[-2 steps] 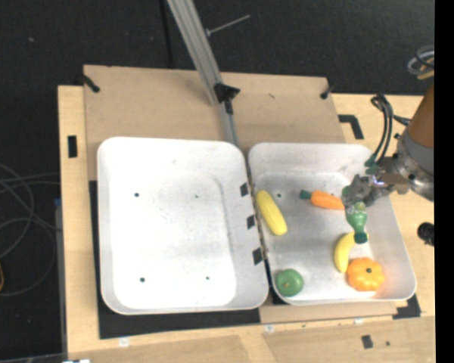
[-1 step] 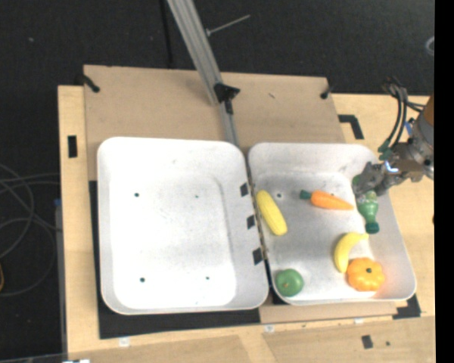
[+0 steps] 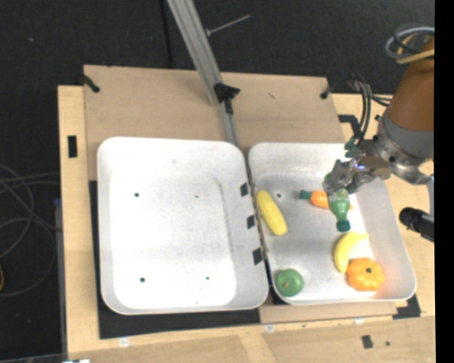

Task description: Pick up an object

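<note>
Can't tell your claw (image 3: pixel 339 181) state; green toy (image 3: pixel 340 206) just below looks light, slick plastic — pinch its middle.

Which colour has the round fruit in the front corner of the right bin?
Orange fruit, with a dark stem; the camera view shows it.

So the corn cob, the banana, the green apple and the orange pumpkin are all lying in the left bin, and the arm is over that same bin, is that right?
Not quite: the bin is wrong. The camera view shows the corn cob, banana, green apple and orange pumpkin lying in the right bin, and the end effector is over that same right bin.
</note>
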`<state>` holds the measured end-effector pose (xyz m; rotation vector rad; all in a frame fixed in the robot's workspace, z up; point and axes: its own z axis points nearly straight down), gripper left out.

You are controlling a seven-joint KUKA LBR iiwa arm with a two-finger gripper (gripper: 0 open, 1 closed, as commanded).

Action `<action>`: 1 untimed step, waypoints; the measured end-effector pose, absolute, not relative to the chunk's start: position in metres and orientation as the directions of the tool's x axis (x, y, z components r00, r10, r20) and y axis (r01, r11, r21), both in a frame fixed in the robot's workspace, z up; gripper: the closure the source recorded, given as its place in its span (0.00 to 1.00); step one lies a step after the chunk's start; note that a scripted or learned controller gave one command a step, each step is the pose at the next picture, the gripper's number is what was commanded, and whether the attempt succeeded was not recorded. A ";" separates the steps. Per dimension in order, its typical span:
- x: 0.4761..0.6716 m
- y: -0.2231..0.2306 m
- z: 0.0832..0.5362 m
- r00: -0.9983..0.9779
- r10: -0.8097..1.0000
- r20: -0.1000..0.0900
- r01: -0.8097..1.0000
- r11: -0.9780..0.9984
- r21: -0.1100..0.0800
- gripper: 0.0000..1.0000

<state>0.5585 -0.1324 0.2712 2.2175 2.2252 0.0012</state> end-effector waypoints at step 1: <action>0.561 -0.076 0.275 -0.004 1.000 0.001 1.000 0.004 0.002 1.00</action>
